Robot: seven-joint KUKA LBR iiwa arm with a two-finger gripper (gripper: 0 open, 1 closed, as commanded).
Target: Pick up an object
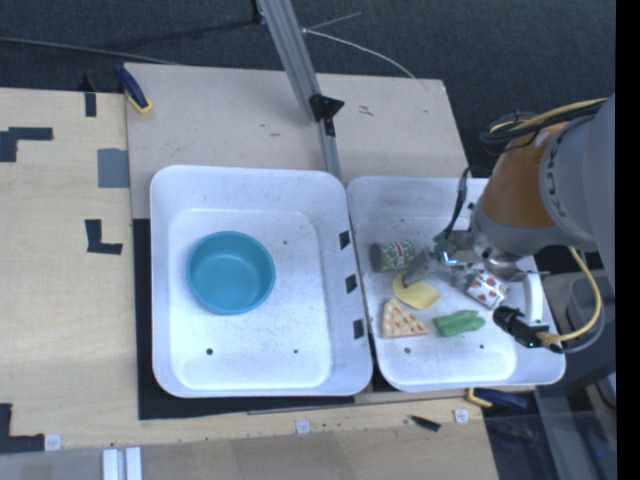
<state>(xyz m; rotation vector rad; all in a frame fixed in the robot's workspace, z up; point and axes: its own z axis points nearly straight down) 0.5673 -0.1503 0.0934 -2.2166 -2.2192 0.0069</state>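
I see my end effector (432, 262) low in the right bin (440, 368); whether it is clenched or released I cannot tell. Just left lies one small can (393, 255); nearer sit one yellow piece (416, 294), one waffle wedge (402, 321), one green pickle (458, 322). One blue bowl (231, 272) occupies the left bin (250, 368), with open floor around it.
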